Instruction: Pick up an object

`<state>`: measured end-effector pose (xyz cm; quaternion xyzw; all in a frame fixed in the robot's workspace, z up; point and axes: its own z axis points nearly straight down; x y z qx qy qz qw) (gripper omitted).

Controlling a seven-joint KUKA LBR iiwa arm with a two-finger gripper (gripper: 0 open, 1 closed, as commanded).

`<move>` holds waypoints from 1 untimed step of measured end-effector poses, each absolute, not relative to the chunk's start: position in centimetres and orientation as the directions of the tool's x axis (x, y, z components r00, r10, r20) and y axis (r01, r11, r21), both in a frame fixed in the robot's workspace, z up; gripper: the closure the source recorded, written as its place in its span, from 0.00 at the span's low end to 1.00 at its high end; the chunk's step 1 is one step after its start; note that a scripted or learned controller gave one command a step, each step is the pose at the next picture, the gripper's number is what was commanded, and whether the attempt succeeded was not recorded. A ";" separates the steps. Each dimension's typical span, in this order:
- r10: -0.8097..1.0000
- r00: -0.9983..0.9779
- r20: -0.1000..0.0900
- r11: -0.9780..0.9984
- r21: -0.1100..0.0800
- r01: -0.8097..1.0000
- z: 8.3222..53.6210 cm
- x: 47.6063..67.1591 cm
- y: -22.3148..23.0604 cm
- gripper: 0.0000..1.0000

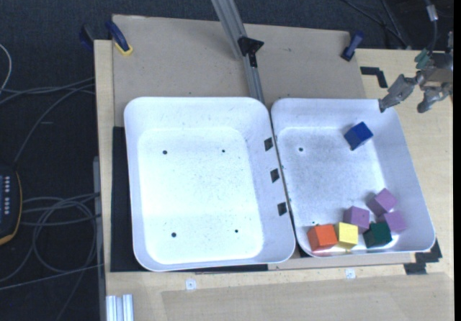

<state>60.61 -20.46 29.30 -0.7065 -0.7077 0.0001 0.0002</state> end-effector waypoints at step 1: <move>1.000 -0.002 0.000 0.002 -0.001 1.000 29.3 60.6 -20.5 0.00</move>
